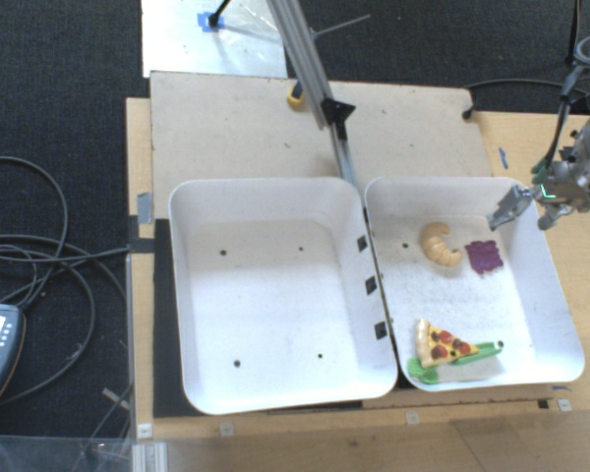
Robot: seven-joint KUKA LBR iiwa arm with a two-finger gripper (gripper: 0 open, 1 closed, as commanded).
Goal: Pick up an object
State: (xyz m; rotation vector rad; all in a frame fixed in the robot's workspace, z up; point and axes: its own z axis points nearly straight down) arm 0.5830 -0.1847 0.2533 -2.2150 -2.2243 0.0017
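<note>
Over the right bin [560, 293], gripper [528, 211] spread wide and holding nothing, purple grapes [484, 257] just below-left, croissant [440, 243] beside them.

Bench: pale wooden top [531, 146], seen from above at a slant, with a lighter scuffed board [236, 126] laid flat over its far-left part
Left bin: shallow white bin [192, 293] resting on the bench, dark dots on its floor
Right bin: shallow white bin [546, 293] just beside the left one, their inner walls touching along a seam marked with black tabs
Dark mat: black sheet [162, 313] showing under the left bin's left and front edges
Yellow piece: small yellow item [295, 95] on the board's far edge, too small to identify
Cable: black cable [511, 85] crossing the bench's far-right corner
</note>
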